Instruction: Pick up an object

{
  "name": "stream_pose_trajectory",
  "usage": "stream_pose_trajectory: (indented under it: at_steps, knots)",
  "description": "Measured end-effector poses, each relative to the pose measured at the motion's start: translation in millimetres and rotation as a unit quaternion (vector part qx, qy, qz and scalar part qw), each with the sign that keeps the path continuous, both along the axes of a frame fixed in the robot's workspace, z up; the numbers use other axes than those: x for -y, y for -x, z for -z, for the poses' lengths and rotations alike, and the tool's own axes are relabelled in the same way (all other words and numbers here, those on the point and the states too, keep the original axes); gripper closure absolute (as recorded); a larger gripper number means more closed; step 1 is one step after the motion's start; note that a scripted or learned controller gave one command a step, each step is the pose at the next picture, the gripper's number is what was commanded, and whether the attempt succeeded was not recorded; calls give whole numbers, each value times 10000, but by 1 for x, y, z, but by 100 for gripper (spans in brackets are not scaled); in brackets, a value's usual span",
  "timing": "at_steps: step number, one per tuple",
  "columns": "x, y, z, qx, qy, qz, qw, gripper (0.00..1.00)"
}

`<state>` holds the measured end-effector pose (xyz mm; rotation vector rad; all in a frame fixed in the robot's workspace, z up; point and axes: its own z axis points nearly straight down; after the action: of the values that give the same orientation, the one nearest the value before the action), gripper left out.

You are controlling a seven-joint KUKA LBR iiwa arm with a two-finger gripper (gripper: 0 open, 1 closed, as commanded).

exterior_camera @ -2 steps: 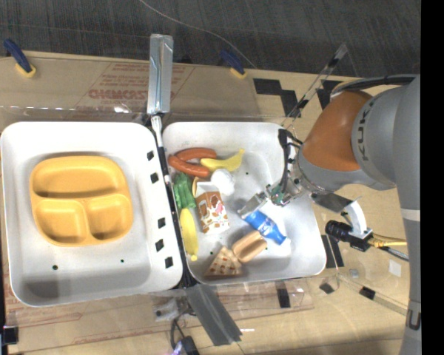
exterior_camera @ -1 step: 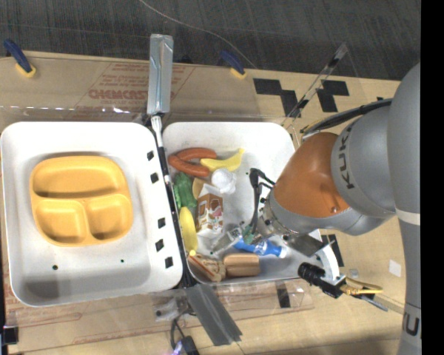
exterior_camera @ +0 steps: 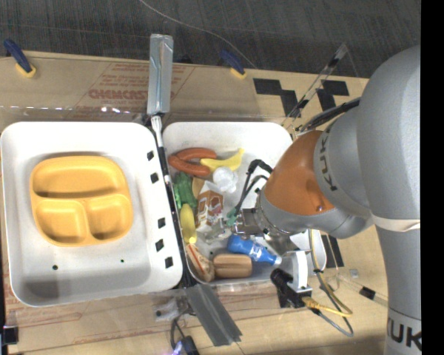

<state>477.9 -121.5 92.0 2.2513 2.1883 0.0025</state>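
Hanging low over the right bin [exterior_camera: 281, 135], my tool [exterior_camera: 246, 220] is masked by my orange-banded wrist [exterior_camera: 303, 183], so I cannot tell its state. Just below it lies a blue bottle [exterior_camera: 251, 250] beside a brown bun [exterior_camera: 231, 265]; a sausage [exterior_camera: 192, 158] and banana [exterior_camera: 233, 158] lie above. Far left, a yellow tray [exterior_camera: 80, 198] fills the other bin [exterior_camera: 15, 198].

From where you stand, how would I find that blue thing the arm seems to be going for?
Look at the right-hand bin, the one crowded with toy food. Near its bottom edge, just under the arm's orange band, lies a blue bottle with a white end. It sits just above a tan bun and is the one blue piece among the reds, yellows and greens.
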Motion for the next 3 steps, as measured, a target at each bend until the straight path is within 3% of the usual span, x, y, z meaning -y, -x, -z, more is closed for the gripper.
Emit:
stream_pose_trajectory:
  at_steps: [1,2,3]
  knots:
    - [0,-1,-10,4,-1,-16,10000,100]
    - [-25,-54,-123,10,-9,374,9993,100]
    - [-24,-52,-120,-27,-8,384,9993,0]
